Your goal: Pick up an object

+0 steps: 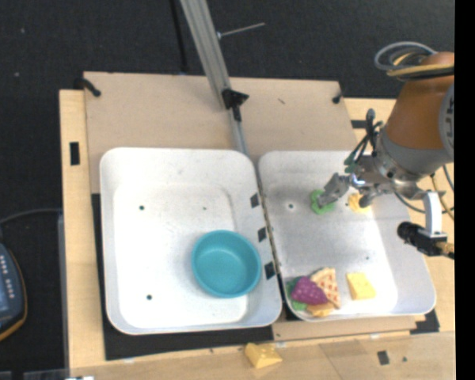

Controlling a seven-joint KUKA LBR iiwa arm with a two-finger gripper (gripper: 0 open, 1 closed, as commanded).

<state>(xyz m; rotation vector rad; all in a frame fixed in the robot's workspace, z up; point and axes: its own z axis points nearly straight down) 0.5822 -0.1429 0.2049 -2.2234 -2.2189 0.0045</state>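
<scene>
The arm comes in from the right and hangs low over the far part of the right bin point(396, 295). Its jaws point(342, 192) point down and to the left, spread a little way open, with one finger out to the left and the other to the right. A small green thing point(322, 204) lies on the bin floor right at the tip of the left finger, maybe touching it, but it is too small and blurry for me to be sure. It sits to the left of the gap, not inside it, so the jaws hold nothing. A little yellow thing point(358, 203) peeks out just under the right finger. I think the green thing is the one to go for, and the jaws would need to slide a bit left to get both fingers around it. At the near edge of the same bin lie a purple toy point(306, 291), a waffle-looking piece point(326, 283) and a yellow block point(360, 286), well apart from the jaws. A blue bowl point(226, 263) sits in the left bin point(142, 180), and a yellow wedge point(263, 355) lies on the worktop point(158, 105) outside.
</scene>
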